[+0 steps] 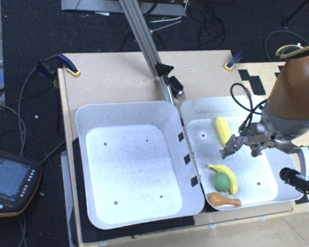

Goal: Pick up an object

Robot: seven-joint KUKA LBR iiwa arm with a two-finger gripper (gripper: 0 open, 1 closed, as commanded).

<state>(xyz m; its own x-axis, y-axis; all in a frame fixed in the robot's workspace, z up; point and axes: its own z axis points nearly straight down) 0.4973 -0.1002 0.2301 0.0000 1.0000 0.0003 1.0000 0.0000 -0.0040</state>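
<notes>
White bins sit side by side on the table (pixel 120 78). The right bin (pixel 195 110) contains an ear of corn (pixel 223 130), a banana (pixel 225 172), a green round object (pixel 222 182) touching the banana, and an orange gourd-shaped object (pixel 223 199) near the front rim. The tool (pixel 232 146) is positioned over the right bin, between corn and banana; its opening cannot be determined, and nothing is visibly gripped.

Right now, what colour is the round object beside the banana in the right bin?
Green. The round object shows best in the camera view, touching the banana.
</notes>
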